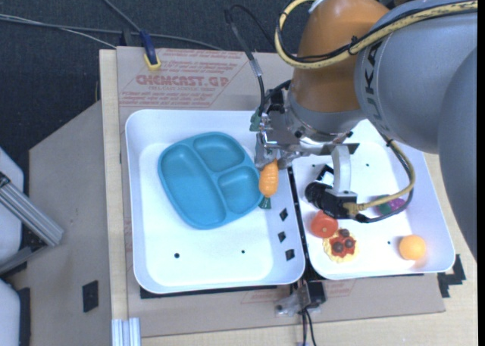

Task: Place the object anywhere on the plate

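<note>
A blue plate (206, 178) with three compartments lies in the left bin (151, 254). My gripper (268, 164) hangs over the plate's right edge, at the divide between the two bins. A small orange carrot (268, 180) with a green tip sits between its fingers, pointing down. The carrot is just right of the plate's small right compartment.
The right bin (432, 185) holds a red tomato (324, 225), a yellow pastry with dark berries (340, 246), an orange ball (412, 247) and a purple item (394, 204) partly hidden by the arm. Cardboard lies behind the bins.
</note>
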Controlling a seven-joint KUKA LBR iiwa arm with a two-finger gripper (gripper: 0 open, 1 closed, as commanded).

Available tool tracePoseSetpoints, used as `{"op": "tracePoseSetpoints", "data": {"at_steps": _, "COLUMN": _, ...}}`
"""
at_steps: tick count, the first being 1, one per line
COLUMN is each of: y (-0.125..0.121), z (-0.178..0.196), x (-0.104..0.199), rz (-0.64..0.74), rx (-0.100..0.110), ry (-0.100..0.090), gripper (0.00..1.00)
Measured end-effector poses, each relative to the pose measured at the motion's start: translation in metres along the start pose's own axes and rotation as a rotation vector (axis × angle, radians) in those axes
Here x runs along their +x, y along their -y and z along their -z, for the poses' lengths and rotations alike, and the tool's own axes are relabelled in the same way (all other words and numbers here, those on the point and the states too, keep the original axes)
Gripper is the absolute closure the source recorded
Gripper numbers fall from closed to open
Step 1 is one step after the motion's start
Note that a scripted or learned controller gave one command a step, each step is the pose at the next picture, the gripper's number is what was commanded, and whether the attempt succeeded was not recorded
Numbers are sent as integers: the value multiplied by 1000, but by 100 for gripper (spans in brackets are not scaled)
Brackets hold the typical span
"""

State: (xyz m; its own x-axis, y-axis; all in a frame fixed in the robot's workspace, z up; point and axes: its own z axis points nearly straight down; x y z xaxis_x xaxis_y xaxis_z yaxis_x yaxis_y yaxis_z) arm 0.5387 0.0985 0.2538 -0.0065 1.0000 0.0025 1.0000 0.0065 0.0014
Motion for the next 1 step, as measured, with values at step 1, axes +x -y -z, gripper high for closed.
{"op": "tracePoseSetpoints", "data": {"at_steps": 1, "y": -7, "z": -7, "x": 53, "rz": -1, "rx": 1, "ry": 0, "gripper": 100}}
